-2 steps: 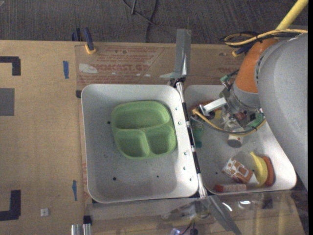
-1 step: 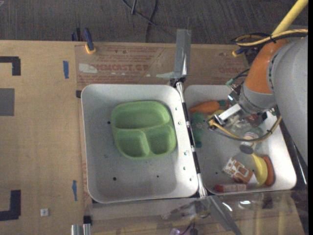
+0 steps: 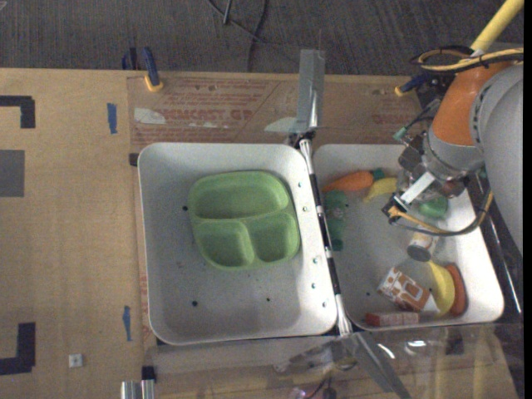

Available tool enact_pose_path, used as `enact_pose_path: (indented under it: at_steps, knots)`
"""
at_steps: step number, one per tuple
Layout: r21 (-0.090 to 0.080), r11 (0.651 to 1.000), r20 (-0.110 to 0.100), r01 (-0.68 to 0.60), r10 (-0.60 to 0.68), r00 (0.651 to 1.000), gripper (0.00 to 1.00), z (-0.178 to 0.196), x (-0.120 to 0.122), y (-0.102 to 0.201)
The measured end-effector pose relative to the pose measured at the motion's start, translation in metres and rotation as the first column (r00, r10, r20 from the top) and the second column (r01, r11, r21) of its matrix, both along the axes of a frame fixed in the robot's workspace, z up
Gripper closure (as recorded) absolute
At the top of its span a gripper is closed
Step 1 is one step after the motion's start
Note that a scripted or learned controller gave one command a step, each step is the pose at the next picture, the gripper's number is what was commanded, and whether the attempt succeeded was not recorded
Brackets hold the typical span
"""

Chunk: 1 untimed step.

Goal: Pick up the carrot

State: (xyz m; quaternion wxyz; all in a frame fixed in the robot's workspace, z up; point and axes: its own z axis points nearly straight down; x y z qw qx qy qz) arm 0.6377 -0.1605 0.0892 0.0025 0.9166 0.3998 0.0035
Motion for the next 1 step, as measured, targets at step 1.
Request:
enact_pose_path:
  at_steps: [1]
  knots:
    - [-0.001, 0.977, -0.008, 0.211, -0.211, 0.977, 1.00, 0.0002, 0.0238, 0.0446]
